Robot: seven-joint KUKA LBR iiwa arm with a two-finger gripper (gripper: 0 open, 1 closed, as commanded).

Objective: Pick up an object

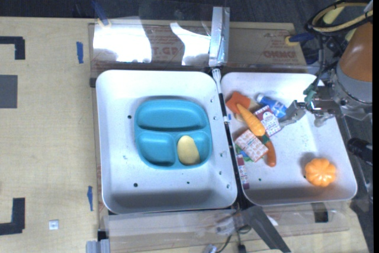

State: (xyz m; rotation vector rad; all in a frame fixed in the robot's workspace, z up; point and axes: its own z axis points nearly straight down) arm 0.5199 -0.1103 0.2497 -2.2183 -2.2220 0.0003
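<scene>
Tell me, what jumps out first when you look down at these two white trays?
The bright blue divided plate in the left bin, with a pale yellow potato-like thing in its lower right compartment. In the right bin, a small orange pumpkin sits alone, apart from a jumble of a carrot and snack packets, where the claw reaches.

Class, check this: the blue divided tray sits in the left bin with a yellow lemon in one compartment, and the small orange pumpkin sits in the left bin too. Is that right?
Not quite. The camera view shows the pumpkin in the right bin, near its lower right corner. The blue divided tray does sit in the left bin, with the lemon in one compartment.
</scene>
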